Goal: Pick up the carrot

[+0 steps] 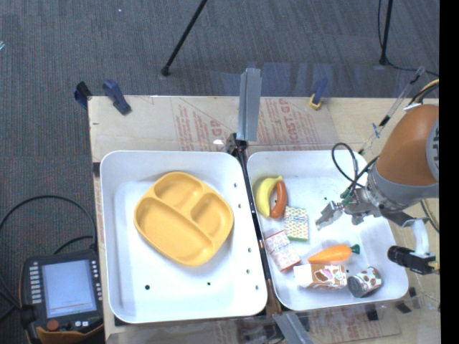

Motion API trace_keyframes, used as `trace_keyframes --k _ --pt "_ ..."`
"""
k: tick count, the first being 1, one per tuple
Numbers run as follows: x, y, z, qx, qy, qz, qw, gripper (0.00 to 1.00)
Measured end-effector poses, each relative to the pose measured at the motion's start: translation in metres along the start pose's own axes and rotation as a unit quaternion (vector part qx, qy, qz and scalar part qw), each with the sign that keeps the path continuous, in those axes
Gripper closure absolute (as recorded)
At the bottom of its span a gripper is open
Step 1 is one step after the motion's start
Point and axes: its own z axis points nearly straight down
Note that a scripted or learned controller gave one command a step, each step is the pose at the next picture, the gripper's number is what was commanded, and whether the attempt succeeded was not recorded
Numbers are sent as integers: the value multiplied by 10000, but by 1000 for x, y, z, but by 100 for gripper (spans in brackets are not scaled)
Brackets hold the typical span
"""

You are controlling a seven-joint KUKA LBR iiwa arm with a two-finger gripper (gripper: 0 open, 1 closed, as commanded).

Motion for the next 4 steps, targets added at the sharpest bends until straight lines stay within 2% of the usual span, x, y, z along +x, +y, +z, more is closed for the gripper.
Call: trace_keyframes --k 1,2,3,4 --pt "-10 -50 41 0 3 -506 9987 0" --pt "-12 -51 33 12 12 -469 9989 100" --pt "-37 -25 41 -2 1 -239 9997 100" --pt "-33 -34 25 4 5 -525 9986 100"
